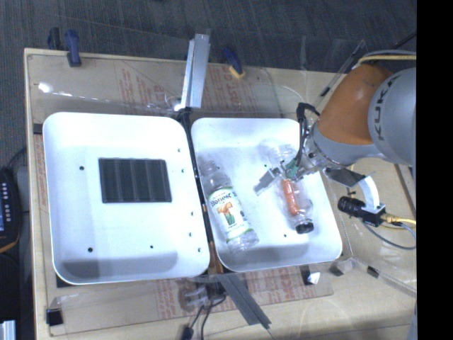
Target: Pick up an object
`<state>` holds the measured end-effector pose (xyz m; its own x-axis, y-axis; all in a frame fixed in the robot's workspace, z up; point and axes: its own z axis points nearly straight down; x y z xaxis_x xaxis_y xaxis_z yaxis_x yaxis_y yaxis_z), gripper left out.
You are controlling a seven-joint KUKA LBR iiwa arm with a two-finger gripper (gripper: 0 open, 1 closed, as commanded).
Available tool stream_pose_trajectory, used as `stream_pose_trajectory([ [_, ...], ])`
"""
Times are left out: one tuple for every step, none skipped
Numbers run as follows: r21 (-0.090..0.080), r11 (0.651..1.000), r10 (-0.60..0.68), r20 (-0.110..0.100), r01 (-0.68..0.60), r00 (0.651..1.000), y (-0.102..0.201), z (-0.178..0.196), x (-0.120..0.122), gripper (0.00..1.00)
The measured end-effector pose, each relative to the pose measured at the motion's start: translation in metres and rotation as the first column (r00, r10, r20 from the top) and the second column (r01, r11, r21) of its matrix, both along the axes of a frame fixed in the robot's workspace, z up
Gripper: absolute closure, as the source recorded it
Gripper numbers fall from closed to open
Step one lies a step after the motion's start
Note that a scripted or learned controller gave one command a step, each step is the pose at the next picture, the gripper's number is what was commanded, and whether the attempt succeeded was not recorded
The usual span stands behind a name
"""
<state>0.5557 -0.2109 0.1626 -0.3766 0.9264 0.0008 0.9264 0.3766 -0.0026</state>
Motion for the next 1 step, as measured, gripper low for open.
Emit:
stream_pose_trajectory([
  [0.002, 0.996, 0.09, -0.001, -0.09, 0.996, 0.0019, -0.0323, 0.0173, 0.0],
])
